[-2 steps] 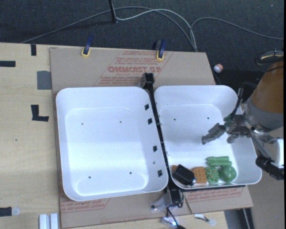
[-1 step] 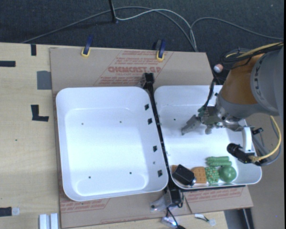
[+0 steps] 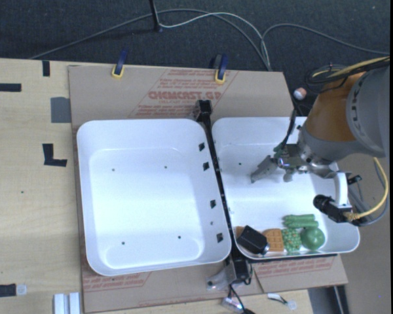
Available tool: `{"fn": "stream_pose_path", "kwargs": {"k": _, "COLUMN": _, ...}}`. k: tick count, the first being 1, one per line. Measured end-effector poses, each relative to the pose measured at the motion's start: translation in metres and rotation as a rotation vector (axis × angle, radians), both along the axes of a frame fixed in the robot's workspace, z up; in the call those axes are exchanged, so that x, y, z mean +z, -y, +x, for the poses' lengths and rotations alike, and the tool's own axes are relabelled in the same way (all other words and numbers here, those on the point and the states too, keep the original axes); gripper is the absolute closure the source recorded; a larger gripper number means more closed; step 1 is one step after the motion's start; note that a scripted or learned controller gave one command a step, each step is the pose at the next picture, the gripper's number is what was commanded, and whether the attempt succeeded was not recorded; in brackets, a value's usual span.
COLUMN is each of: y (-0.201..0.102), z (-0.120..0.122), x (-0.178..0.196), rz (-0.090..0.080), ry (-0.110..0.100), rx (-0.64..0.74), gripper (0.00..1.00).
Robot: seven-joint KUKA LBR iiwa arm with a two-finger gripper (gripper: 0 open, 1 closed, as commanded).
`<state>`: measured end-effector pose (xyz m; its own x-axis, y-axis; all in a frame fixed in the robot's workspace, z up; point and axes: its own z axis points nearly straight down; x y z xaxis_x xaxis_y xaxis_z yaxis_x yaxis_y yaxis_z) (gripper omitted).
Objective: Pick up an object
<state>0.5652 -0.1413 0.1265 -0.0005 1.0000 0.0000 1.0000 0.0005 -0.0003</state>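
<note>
Nearest edge of the right bin [image 3: 327,248]: a row of small objects lies along the front wall. From the divider outward, an orange scrap [image 3: 239,231] at the corner, then a black block [image 3: 253,240] lying tilted, touching or just overlapping an orange-brown piece [image 3: 272,237]. Next a green textured piece [image 3: 292,239], then a round green object [image 3: 312,239] near the bin's rounded corner. Just behind these two lies a long green object [image 3: 299,221], roughly parallel to the front wall. All candidates for picking sit here, bunched together.

Mid bin: the gripper [image 3: 263,171] hangs over bare white floor, well apart from the object row and nearer the divider than the outer wall. Grey fingers [image 3: 262,171] point toward the left bin; they look drawn together to a narrow tip, with nothing between them. Height above the floor cannot be judged.

Behind it, the arm [image 3: 354,120] enters from the right, orange band above the wrist, cables looping beside it.

Left bin [image 3: 144,126]: white floor.

Farther back: cardboard sheet [image 3: 177,90] with red print under both bins, held by two clamps [image 3: 120,65] at its far edge. Beyond, dark carpet and a thin cable [image 3: 203,19].
</note>
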Motion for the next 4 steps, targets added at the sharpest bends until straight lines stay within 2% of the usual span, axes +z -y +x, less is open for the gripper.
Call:
{"fn": "stream_pose_path", "kwargs": {"k": 1, "y": 0.0, "z": 0.0, "x": 0.01, "rz": 0.0, "ry": 0.0, "rx": 0.0, "gripper": 1.0}}
{"fn": "stream_pose_path", "kwargs": {"k": 2, "y": -0.007, "z": -0.051, "x": 0.031, "rz": 0.0, "ry": 0.0, "rx": 0.053, "gripper": 1.0}}
{"fn": "stream_pose_path", "kwargs": {"k": 3, "y": 0.001, "z": -0.055, "x": 0.147, "rz": -0.002, "ry": 0.01, "rx": 0.0, "gripper": 1.0}}
{"fn": "stream_pose_path", "kwargs": {"k": 4, "y": 0.001, "z": -0.057, "x": 0.152, "rz": 0.0, "ry": -0.001, "rx": 0.0, "gripper": 1.0}}
